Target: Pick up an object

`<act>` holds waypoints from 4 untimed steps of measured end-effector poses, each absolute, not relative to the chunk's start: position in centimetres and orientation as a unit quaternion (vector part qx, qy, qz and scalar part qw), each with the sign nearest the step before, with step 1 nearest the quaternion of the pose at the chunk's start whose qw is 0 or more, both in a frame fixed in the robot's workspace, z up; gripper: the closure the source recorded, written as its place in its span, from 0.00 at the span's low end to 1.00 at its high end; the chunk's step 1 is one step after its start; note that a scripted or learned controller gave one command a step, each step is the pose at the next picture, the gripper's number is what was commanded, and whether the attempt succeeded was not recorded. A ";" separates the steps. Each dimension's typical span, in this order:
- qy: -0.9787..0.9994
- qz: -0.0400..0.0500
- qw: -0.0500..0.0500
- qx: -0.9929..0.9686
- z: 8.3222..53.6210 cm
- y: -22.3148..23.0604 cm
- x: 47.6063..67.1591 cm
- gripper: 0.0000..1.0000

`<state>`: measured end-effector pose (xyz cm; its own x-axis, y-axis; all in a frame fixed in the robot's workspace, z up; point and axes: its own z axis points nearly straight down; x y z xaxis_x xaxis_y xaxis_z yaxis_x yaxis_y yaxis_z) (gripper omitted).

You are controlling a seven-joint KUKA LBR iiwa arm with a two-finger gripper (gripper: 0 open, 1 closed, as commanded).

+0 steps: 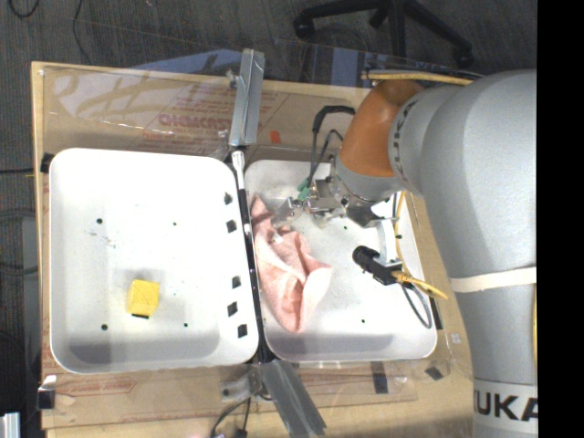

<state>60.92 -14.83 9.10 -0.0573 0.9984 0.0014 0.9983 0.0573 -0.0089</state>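
Rn tool at far end of pink cloth, right bin; can't tell if apart or clamped. Nothing lifted yet imo.

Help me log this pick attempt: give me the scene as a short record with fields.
left bin: one yellow block, in the near left part
right bin: one crumpled pink cloth, lying along the left wall
gripper: in the right bin's far part, at the far end of the cloth
arm: reaches in from the right, over the right bin
hold on cloth: cannot tell from this view
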 end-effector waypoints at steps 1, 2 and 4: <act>-0.729 0.004 0.006 -0.685 9.8 -14.8 60.9 1.00; -0.773 0.001 0.002 -0.635 17.2 -15.9 63.9 1.00; -0.924 0.001 0.003 -0.382 20.5 -14.7 64.5 1.00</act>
<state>64.54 -14.69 20.46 -0.7078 0.7063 0.0055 0.7063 0.7079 -0.0046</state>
